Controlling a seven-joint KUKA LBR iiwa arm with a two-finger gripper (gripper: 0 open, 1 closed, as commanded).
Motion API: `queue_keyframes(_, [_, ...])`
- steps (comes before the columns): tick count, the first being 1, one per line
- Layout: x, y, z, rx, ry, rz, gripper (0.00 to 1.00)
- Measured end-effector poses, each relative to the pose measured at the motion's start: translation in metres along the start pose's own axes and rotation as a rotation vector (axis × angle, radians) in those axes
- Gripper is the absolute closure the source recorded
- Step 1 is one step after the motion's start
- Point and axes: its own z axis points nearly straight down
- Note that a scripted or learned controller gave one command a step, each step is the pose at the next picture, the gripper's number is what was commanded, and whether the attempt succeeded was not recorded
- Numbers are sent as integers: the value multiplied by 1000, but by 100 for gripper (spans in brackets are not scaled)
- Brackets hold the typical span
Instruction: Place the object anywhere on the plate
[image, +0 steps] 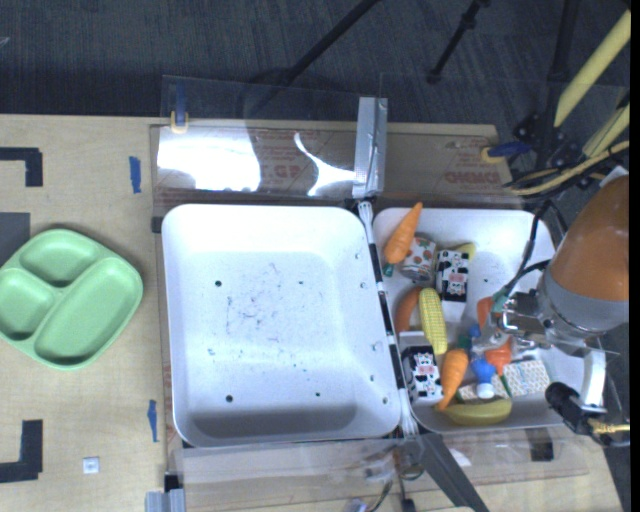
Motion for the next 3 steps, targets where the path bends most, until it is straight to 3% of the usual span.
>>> queue_keyframes(1, [50,-11,-28,-2,-2,-4,100])
queue_keyframes(2, [139,5,-28,-1,-3,352,100])
queue_keyframes(3, [112,-26,-28,2,-2,301,100])
